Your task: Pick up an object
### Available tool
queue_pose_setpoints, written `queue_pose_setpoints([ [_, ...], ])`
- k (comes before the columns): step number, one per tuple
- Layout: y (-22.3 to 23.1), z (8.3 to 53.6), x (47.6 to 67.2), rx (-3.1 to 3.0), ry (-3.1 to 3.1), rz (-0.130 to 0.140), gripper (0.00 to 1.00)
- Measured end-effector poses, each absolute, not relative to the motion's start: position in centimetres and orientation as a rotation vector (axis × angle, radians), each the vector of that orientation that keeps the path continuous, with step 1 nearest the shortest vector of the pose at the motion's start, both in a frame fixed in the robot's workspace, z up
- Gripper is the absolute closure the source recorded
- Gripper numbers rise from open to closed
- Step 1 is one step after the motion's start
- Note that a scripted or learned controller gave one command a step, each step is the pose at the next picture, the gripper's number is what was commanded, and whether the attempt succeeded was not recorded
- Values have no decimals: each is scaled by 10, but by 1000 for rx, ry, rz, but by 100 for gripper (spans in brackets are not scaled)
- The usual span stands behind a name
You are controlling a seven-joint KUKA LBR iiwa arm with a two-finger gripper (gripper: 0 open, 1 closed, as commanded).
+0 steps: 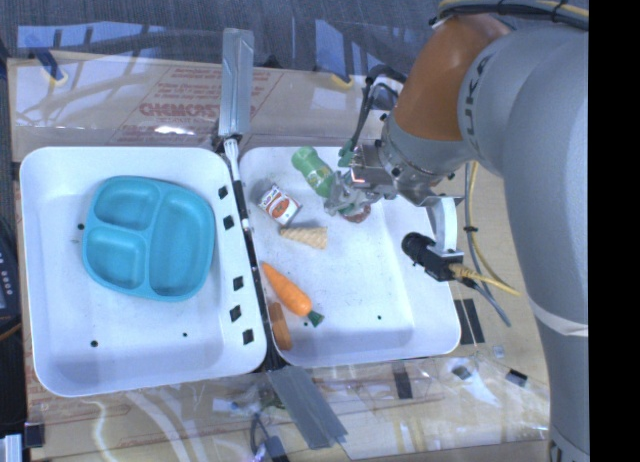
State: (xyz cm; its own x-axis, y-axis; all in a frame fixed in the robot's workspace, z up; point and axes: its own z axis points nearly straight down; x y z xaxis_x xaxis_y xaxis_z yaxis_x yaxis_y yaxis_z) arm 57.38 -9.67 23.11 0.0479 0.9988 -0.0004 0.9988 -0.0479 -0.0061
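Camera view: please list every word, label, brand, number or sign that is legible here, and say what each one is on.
"KU": black letters on the grey arm beside its orange band; the rest of the word is cut off by the curve.
Red print on the flattened cardboard behind the bins: seen upside down, too blurred to read.
Label on the small can in the right bin: too small to read.
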Motion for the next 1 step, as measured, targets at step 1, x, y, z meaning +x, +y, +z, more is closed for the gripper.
queue_pose_setpoints([
  [1, -95, 237, 575, -2256, -2174, 17, 100],
])
